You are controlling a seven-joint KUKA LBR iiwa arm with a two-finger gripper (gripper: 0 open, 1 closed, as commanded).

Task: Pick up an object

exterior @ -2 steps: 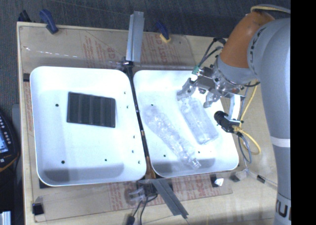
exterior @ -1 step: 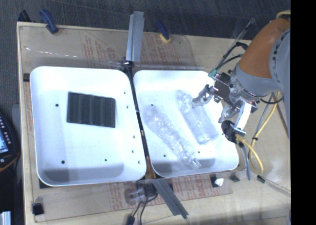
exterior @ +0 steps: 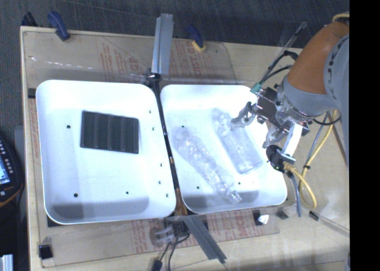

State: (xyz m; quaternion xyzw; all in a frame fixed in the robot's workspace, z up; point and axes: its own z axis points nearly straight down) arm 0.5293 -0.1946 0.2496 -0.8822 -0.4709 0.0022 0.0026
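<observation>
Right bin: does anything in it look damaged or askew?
Both clear plastic bottles in the right bin lie on their sides at a slant and look crumpled. The gripper hovers at that bin's right edge.

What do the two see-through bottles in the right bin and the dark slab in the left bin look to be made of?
Two bottles: likely thin clear plastic, glossy; the white bin floor shows through them, with crinkled glints. Dark slab: matte black with ribbed bands and no shine, perhaps rubber, foam or plastic; the look leaves it open. Bins: smooth white, probably moulded plastic.
</observation>
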